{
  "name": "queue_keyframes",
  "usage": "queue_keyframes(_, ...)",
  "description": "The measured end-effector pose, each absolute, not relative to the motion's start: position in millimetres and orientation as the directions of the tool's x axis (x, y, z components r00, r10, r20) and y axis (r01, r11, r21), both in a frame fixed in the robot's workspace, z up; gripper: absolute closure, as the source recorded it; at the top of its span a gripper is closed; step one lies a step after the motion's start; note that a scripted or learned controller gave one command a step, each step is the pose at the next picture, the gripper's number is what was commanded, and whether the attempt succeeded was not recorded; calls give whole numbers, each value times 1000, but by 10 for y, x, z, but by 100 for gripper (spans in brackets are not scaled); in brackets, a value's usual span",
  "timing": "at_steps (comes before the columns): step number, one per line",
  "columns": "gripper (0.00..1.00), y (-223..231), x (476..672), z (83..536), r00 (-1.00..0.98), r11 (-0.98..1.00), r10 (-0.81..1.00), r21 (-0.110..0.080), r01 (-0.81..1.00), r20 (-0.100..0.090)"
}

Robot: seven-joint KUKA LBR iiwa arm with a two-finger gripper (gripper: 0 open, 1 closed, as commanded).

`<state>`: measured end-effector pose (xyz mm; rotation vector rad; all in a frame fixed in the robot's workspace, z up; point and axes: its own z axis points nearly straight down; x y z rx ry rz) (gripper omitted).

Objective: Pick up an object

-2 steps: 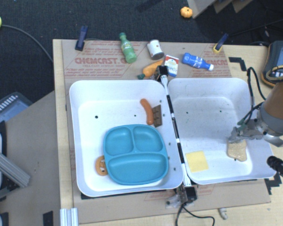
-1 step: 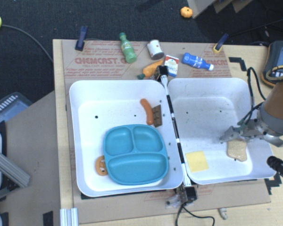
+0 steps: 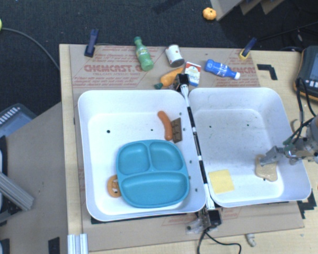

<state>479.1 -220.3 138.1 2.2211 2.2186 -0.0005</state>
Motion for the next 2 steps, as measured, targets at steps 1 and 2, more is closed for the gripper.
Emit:
queue_keyframes(1,0,-1982,5167,870,-1,1,1000,5,1000,-2)
queue_keyframes(2,0,-2136,4882,1450,1,-1,1000,1,1000,-2)
